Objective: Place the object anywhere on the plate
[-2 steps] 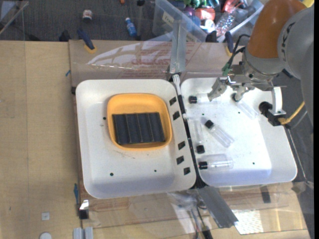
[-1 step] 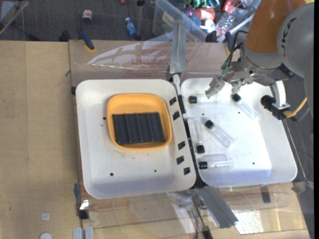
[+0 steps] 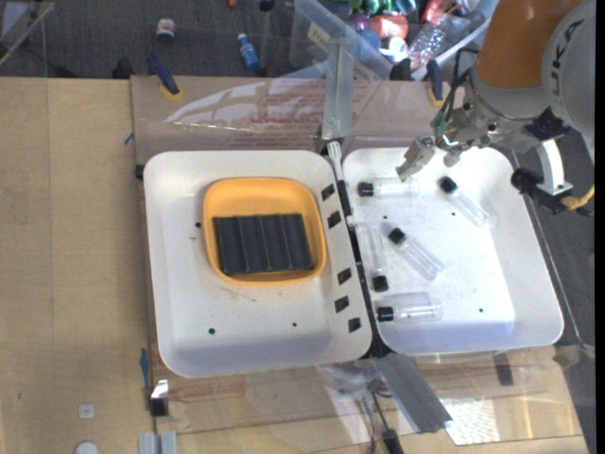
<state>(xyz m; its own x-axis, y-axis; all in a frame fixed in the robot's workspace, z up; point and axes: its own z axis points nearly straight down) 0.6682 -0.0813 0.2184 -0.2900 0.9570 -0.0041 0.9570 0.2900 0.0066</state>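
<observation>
Several clear vials with black caps are lying loose in the right bin, and none of them is sitting on the yellow plate, so the task is, in my judgement, standing at its very start: pick, carry and set-down are all left to do. The plate is resting in the left bin, at about nine o'clock from the vials, and is carrying only a dark ribbed insert. The vials are lying as follows: one at twelve o'clock of the group, just below the gripper; one at two o'clock; one near the middle; one at six o'clock; a further one is lying beside the divider at nine o'clock. The gripper is hovering over the far rim of the right bin with its two fingers spread apart and nothing between them. No label or print is showing on vials, plate or bins. Some lettering is showing on the arm at the upper right edge, but it is too cropped to be read with confidence.
</observation>
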